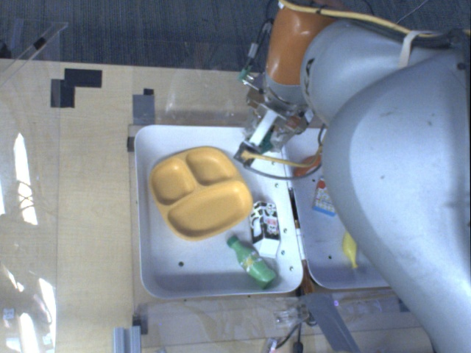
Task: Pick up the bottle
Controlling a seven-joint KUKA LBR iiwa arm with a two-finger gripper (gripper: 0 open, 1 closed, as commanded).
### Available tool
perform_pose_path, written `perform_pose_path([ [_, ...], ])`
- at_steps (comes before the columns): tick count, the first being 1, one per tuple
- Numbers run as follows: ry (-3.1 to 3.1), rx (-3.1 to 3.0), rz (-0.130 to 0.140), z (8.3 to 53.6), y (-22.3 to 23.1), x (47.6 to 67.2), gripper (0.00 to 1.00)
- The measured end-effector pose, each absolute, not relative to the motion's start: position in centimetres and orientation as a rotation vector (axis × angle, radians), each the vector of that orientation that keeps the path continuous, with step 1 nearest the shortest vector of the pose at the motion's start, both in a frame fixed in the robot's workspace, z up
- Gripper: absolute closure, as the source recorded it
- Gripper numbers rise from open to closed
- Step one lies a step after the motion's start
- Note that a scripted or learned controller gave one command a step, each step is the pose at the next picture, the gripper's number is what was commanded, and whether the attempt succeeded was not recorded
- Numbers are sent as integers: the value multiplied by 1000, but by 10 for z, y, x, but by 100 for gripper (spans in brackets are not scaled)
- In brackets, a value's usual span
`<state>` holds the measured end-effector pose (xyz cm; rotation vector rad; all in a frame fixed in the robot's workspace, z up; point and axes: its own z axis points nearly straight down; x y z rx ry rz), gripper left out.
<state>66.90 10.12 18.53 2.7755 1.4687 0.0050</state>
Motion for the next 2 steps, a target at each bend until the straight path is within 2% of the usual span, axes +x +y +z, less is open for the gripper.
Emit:
perform_pose_path([
  [1, 1203, 2903, 3, 223, 171, 604, 100],
  [2, 1014, 2975, 5, 204, 201, 640, 100],
])
